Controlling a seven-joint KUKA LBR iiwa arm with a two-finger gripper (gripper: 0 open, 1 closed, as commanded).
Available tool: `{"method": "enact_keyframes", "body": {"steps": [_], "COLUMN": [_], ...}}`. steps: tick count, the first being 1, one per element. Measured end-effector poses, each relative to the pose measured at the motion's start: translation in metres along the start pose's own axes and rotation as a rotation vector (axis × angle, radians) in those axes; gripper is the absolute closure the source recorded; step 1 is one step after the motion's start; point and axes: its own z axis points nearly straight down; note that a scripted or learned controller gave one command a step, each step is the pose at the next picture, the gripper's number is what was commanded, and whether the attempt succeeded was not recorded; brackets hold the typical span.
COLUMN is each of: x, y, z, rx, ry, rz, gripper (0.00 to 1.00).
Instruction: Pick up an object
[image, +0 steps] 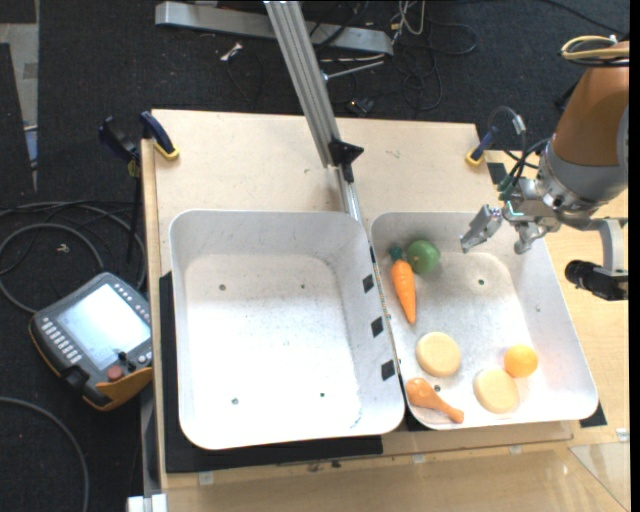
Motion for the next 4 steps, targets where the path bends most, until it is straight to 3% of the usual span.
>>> {"method": "enact_keyframes", "body": {"steps": [1,4], "x": [0.000,0.001], "y": [0.001,-0.015], "z": [-0.003,0.134], "rx": [-0.004,-0.001], "ry": [-0.002,-0.001], "rz": [-0.002,0.002], "gripper": [0.00,0.00]}}
